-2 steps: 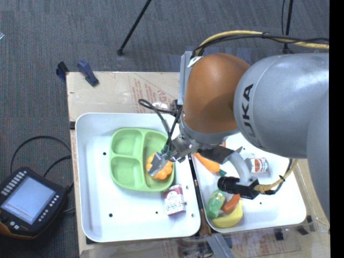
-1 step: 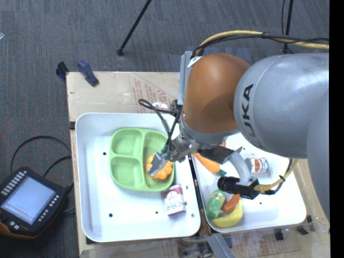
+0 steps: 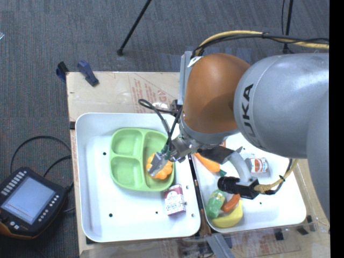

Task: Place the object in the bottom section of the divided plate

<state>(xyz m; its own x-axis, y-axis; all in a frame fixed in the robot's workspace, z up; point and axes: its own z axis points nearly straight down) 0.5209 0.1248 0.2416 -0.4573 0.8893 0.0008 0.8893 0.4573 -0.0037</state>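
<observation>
- The claw (image 3: 159,165) sits just left of the frame's centre, low over the green plate (image 3: 124,150) in the left bin (image 3: 91,208)
- An orange object (image 3: 164,169) lies in the plate's long right-hand section, touching the claw's tip; the metal fingers seem to press on or around it, but whether they are parted or closed on it I cannot tell
- It looks like a small toy fruit or vegetable, so probably light, stiff plastic with a smooth, rounded, rather slippery skin, and unlikely to break if dropped
- The best hold is likely across its narrow middle, fingers squarely on opposite sides, since a rounded shape can squirt out of an off-centre pinch
- The plate is light too and may slide under a push
- A small carton (image 3: 174,200) stands just below the plate; more toy food (image 3: 226,211) lies in the right bin (image 3: 290,208)
</observation>
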